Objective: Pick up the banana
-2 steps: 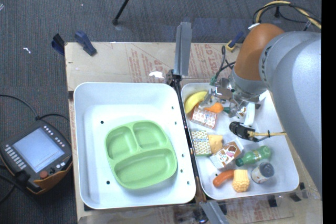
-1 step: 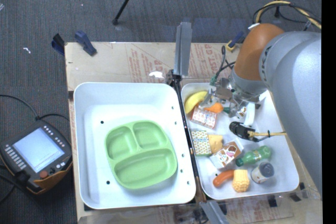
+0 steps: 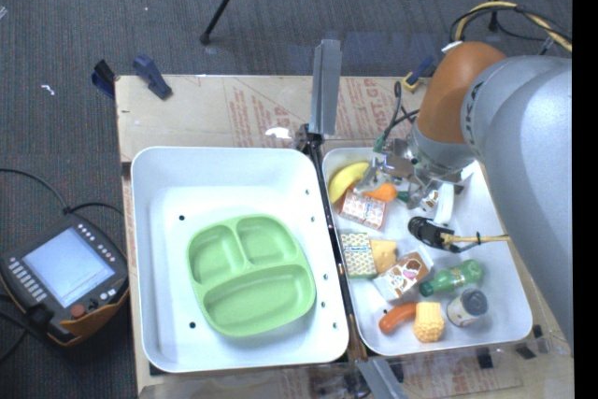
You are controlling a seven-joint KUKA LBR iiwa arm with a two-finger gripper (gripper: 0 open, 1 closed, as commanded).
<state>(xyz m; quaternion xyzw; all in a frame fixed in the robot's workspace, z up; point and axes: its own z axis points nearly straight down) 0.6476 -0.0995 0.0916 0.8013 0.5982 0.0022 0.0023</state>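
Note:
The yellow banana point(image 3: 347, 180) lies in the far left corner of the right bin point(image 3: 509, 271), against its left wall. My gripper point(image 3: 394, 173) hangs low over the back of that bin, just right of the banana and above a small orange piece point(image 3: 383, 192). Nothing can be seen held in the gripper. The banana's right end is partly covered by a small red-patterned box point(image 3: 363, 209).
The right bin also holds a cheese wedge point(image 3: 383, 252), a snack carton point(image 3: 404, 276), a green bottle point(image 3: 454, 277), a carrot point(image 3: 396, 319), a corn cob point(image 3: 429, 322) and a grey can point(image 3: 468, 306). A green divided plate point(image 3: 250, 275) sits in the left bin point(image 3: 163, 201).

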